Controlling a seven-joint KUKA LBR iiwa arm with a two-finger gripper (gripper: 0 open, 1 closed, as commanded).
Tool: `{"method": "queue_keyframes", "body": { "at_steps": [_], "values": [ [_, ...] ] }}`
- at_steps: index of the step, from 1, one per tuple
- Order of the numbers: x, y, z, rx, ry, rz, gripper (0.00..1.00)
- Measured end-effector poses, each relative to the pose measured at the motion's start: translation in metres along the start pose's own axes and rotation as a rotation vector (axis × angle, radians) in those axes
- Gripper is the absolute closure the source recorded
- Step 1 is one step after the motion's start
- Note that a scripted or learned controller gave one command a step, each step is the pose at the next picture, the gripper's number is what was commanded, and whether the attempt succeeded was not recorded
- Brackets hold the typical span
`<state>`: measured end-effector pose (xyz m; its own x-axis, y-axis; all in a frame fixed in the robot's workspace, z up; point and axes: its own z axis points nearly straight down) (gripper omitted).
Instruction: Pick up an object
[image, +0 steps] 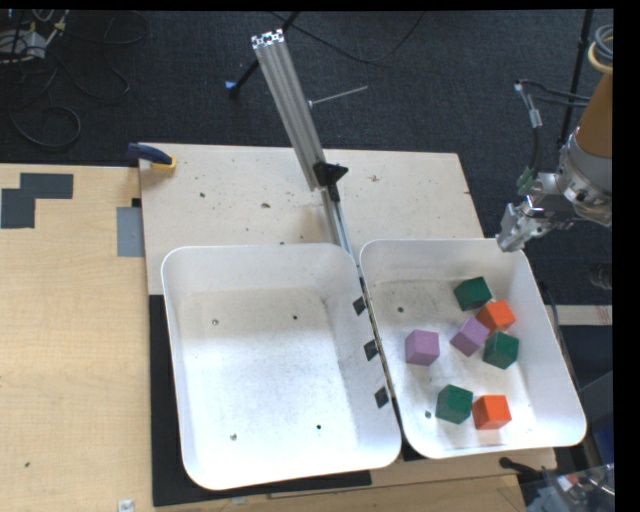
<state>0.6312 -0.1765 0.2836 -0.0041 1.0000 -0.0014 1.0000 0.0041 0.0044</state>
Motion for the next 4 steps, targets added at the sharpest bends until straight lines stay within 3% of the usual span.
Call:
{"method": "queue_keyframes", "body": {
  "at_steps": [2,4],
  "values": [
    [0.106,-0.003,0.037,0.009,0.004,0.0,1.0],
    [0.197,-0.008,0.05,0.01,0.003,0.0,1.0]
  ]
}}
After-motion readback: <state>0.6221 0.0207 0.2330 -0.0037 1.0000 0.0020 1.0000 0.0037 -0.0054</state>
